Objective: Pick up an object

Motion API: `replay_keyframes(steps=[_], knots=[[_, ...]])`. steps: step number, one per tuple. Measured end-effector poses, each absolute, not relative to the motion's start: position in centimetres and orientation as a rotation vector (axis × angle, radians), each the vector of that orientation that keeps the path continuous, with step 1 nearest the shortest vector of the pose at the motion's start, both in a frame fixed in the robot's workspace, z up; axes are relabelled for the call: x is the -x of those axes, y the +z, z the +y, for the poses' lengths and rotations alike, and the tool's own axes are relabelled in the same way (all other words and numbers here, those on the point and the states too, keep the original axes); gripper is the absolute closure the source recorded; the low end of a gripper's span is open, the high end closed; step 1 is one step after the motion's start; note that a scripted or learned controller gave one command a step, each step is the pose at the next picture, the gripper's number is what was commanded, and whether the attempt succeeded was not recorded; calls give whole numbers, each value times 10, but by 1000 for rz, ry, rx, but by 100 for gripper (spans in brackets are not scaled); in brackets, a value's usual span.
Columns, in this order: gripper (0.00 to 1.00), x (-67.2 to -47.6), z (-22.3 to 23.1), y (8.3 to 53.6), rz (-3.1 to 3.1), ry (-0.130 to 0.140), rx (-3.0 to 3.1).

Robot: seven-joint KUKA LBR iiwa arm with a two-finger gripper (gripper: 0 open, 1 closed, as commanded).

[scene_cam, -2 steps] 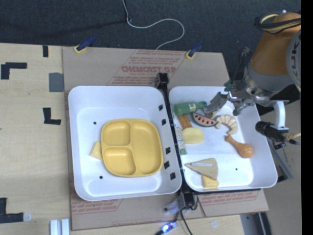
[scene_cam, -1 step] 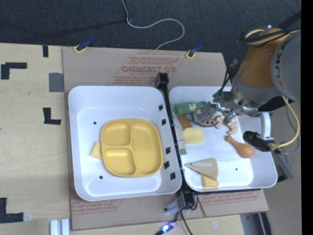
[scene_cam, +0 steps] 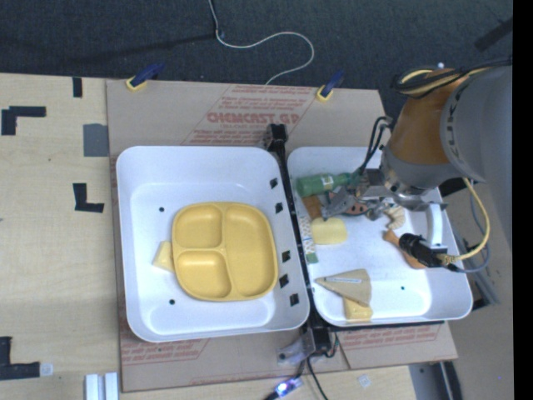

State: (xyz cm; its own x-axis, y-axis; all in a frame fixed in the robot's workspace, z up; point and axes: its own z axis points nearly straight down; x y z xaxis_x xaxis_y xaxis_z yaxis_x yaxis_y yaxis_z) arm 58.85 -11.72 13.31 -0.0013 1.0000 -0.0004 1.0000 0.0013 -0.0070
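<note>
My gripper (scene_cam: 343, 202) hangs low over the upper left part of the right bin (scene_cam: 433, 307). Just beyond it a green bottle (scene_cam: 316, 182) lies on its side, with an orange piece (scene_cam: 311, 206) at the bin's left wall. A pale yellow block (scene_cam: 330, 232) rests directly below the gripper. Toward the front of the bin lie a tan wedge (scene_cam: 350, 284) and a small yellow slab (scene_cam: 358, 309). A small pale item (scene_cam: 395, 216) sits right of the gripper, partly hidden by the wrist.
The left bin (scene_cam: 141, 173) holds a yellow divided plate (scene_cam: 225, 251) with a pale yellow piece (scene_cam: 161, 256) sticking out from under its left side. The grey arm (scene_cam: 466, 132) covers the right bin's upper right corner. Cardboard lies beneath both bins.
</note>
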Motion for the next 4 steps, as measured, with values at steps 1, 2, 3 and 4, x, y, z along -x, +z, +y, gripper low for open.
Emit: replay_keyframes(steps=[1, 2, 3, 4], knots=[[0, -588, -116, 82, -2223, 2, 2219], [100, -590, -116, 97, -2226, -3, 2219], [100, -596, -115, 160, -2226, -4, 2222], [100, -593, -110, 222, -2227, -5, 2222]])
